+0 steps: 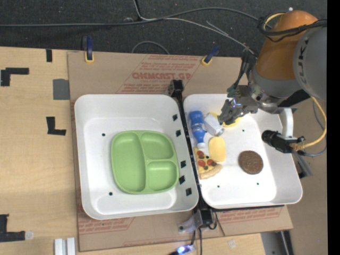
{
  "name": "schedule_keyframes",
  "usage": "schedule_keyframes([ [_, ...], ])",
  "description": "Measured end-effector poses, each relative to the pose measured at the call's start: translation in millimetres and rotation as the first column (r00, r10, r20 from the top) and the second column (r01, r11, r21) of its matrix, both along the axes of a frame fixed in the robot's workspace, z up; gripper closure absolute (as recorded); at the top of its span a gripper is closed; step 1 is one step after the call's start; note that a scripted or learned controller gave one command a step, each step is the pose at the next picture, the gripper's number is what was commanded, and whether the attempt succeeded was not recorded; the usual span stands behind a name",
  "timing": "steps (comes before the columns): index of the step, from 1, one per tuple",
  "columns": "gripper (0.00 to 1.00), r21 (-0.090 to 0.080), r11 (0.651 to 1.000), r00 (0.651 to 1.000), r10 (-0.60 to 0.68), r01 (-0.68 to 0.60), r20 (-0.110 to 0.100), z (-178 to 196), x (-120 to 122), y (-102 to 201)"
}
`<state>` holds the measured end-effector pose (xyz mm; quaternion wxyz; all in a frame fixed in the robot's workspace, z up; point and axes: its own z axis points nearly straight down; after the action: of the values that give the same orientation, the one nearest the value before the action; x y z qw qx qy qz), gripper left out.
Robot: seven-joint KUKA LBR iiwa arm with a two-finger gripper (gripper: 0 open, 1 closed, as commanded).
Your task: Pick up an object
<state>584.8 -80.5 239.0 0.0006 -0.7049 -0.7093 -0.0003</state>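
The right bin (276, 193) holds a blue bottle with a pale cap (196, 126), a yellow rounded piece (217, 149), a pizza slice toy (205, 165) and a brown round cookie (251, 162). A small yellow item (229, 122) lies at the bin's back, partly under the gripper. My gripper (229, 112) hangs over the back left part of the right bin, just right of the bottle's cap. I see nothing held between its fingers, and their spacing is unclear.
The left bin (90, 142) carries a green divided plate (144, 161). A black clamp (176, 87) sits on the divider between the bins. Cables run across the dark floor behind the bench. Blue clips (211, 54) hold the cardboard at the back.
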Motion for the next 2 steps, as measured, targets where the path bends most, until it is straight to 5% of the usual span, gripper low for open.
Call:
schedule_keyframes([
  [2, 1.00, 0.000, 1.000, 1.000, 0.000, 0.000, -0.001, -6, 17, 95],
])
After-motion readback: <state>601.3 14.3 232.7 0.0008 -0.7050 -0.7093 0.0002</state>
